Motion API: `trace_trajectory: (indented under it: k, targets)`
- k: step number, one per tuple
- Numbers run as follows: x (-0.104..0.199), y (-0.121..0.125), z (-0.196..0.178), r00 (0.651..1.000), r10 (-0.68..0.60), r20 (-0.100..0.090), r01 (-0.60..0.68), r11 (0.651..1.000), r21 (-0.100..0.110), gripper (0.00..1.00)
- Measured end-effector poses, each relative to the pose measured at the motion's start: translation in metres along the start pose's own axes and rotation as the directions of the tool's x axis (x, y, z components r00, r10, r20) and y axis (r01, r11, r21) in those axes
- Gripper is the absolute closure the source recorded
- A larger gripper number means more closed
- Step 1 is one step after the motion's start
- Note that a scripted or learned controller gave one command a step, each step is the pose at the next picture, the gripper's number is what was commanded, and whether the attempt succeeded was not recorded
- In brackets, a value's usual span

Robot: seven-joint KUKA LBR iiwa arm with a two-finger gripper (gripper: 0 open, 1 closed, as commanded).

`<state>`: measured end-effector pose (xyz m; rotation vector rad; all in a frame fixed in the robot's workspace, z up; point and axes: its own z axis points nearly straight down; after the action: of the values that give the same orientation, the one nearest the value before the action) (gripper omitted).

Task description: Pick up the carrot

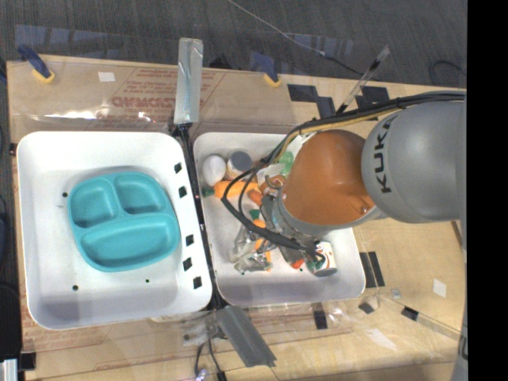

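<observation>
1 carrot (236, 189) just left of fingers (255, 254)

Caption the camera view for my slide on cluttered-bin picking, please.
KUKA arm reaches down into the cluttered right bin; a teal plate lies in the left bin.

This looks like a robotics lab. A grey KUKA arm (413, 161) trailing loose black cables (262, 213) reaches over a cardboard-covered worktop (95, 94) where two white bins (32, 157) are taped down, on dark carpet (119, 6).

grey arm (417, 161), orange band, black cables
</observation>
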<state>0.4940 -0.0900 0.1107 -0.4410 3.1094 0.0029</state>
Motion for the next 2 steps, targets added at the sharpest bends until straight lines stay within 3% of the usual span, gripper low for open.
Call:
trace_trajectory:
  k: [1,2]
  targets:
    - [0.000,0.000,0.000,1.000,-0.001,0.000,0.001,1.000,0.000,0.00]
    - [-0.002,0.001,-0.010,1.000,-0.007,0.002,0.007,1.000,0.000,1.00]
